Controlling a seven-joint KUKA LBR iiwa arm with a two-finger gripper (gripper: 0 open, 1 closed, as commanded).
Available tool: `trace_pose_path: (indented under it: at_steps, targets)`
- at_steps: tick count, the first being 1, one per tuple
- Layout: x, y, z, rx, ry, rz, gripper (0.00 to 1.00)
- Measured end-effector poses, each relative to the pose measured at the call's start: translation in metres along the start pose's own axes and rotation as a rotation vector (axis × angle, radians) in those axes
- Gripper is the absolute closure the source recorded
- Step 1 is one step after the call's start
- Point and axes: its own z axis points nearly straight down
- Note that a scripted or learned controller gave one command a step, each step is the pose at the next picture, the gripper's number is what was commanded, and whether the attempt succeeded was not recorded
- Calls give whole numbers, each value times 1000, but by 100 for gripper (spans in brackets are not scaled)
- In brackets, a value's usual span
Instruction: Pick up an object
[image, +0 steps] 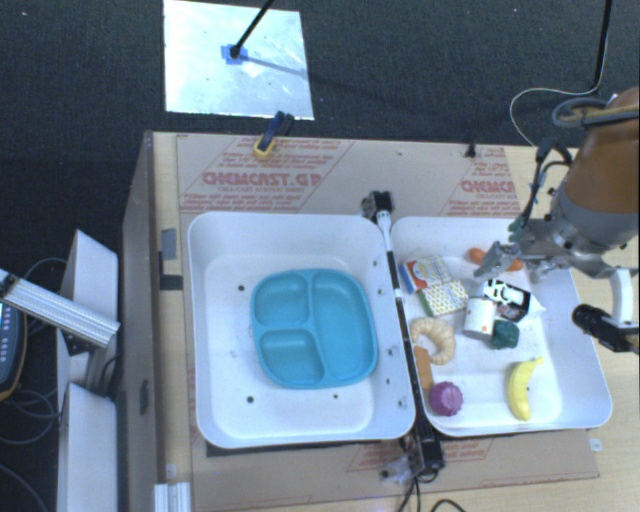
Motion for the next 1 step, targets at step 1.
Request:
trace_pose_path:
  at_steps: [1]
  targets:
    - [-48,80,106,3,0,0,0]
